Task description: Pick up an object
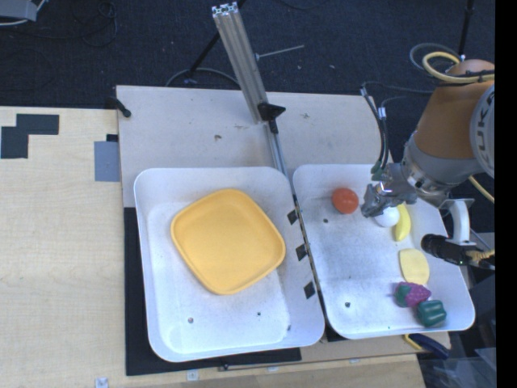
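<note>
The right bin (355, 257) holds several small objects. An orange-red ball (346, 200) lies near its far left part. Close to its right wall sit a small white round piece (390, 215) and a yellow banana-shaped piece (401, 225). Nearer the front lie a pale yellow flat piece (414, 265), a purple toy (412, 293) and a green toy (431, 312). My gripper (378, 203) hangs low over the bin, just right of the ball, and touches or nearly touches the white piece. I see nothing clearly held in it.
A large yellow square plate (228, 239) lies in the left bin (153, 208). A metal rail (246, 63) slants up from the divider between the bins. The arm's grey and orange body (452, 128) overhangs the right bin's far right corner.
</note>
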Robot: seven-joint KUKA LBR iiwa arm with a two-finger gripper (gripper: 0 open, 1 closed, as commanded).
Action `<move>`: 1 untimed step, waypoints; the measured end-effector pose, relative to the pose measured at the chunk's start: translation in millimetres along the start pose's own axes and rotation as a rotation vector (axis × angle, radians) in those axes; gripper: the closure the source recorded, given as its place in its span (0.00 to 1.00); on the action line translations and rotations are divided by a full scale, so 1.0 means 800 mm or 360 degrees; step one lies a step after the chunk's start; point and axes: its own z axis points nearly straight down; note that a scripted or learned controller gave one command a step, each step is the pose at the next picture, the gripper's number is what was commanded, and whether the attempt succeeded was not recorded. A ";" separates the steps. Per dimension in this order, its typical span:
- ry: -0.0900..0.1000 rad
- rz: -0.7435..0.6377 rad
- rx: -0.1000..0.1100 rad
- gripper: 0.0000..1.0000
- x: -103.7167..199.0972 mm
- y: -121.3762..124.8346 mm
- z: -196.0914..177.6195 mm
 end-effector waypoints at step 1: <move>0.0002 -0.0006 0.0005 1.00 0.062 0.014 0.006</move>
